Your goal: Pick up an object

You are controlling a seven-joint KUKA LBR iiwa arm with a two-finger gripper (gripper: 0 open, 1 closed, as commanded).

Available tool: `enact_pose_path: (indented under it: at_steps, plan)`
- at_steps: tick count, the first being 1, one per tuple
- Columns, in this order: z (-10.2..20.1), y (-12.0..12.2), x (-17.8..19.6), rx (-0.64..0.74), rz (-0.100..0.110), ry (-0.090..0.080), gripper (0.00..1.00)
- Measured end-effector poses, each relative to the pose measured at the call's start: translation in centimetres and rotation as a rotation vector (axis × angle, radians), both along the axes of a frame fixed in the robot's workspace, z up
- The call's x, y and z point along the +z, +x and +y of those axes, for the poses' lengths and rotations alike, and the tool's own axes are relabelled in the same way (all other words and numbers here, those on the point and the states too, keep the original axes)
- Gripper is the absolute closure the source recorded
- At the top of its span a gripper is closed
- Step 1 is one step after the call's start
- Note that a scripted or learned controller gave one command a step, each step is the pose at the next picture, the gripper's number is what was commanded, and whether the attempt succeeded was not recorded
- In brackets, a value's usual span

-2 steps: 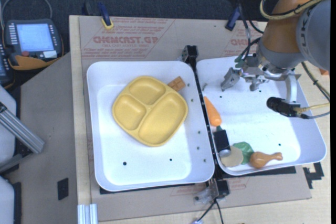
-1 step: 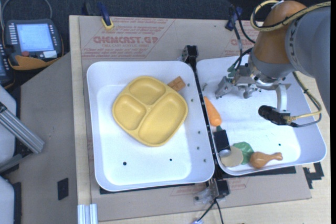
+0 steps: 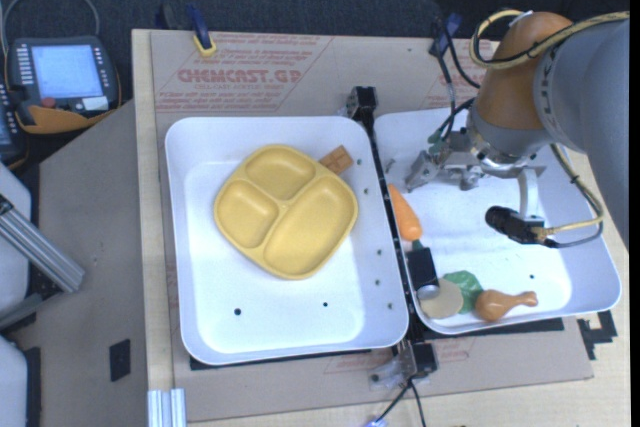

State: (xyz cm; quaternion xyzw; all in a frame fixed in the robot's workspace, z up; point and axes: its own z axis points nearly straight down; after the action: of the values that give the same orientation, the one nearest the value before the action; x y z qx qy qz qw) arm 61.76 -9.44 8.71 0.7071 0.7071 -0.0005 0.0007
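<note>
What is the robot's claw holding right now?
Nothing that I can see. The claw hangs over bare floor at the top of the right bin, apart from the carrot and the drumstick.

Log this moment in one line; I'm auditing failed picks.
tool: over right bin, top | carrot: right bin, left wall | drumstick: right bin, front | yellow plate: left bin

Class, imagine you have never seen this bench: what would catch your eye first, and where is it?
Probably the big yellow divided plate, lying in the middle of the left bin. Next the grey arm with its orange band, reaching in from the right over the right bin. Along that bin's left and near edges lie an orange carrot and a toy drumstick.
</note>
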Motion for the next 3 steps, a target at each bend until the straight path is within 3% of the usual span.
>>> enact_pose_path:
  at_steps: [1, 3]
  plan:
    - [-0.1, 0.2, 1.3, 0.0, -0.009, -0.003, 1.0]
    - [-0.4, -0.7, 11.8, 0.001, -0.006, 0.0, 1.0]
